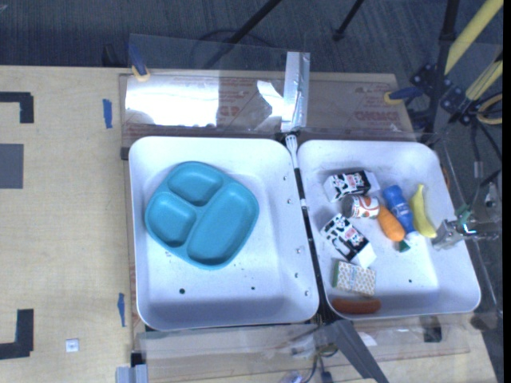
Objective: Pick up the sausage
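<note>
We see a blue three-part plastic plate (201,214), a reddish-brown sausage (356,306), a yellow banana (422,211), an orange carrot (390,223), and two black-and-white spotted milk cartons (349,184).

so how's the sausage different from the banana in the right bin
Colour: the sausage is reddish brown, the banana yellow. Pose: the sausage lies across the view, almost level, while the banana runs up and down it with a slight curve. Place: the sausage sits against the near edge of the right bin, just below a small patterned packet; the banana lies toward the right side, beside a blue bottle. Both are long, slim and in the same bin.
</note>
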`<state>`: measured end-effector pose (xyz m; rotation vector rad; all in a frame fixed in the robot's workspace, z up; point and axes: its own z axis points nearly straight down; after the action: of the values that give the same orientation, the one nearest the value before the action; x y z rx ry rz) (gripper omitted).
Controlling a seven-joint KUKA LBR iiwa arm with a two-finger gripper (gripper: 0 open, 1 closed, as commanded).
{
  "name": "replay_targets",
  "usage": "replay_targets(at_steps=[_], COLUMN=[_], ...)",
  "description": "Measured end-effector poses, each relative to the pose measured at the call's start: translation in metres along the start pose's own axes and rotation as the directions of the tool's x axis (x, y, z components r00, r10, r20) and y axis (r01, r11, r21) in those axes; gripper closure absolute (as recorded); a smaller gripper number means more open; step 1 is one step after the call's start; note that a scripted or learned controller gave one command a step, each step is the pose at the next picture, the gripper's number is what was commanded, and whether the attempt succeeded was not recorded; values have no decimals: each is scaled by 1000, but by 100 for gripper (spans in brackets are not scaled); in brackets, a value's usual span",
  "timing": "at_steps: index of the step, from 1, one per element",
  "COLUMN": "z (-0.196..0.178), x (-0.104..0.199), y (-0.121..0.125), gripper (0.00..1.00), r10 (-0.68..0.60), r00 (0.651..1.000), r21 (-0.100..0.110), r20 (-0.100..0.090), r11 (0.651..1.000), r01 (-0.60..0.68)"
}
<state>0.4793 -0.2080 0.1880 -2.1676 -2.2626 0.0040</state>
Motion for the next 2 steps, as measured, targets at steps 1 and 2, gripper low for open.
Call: replay_targets(at_steps=[1,2], z=[0,-6], x=[0,-1], y=[0,1], gripper=[0,100], r10=[0,1], r00=[1000,1000], r21=[0,4], r20=[0,-1], r11=[1000,1000], r01=[0,-1])
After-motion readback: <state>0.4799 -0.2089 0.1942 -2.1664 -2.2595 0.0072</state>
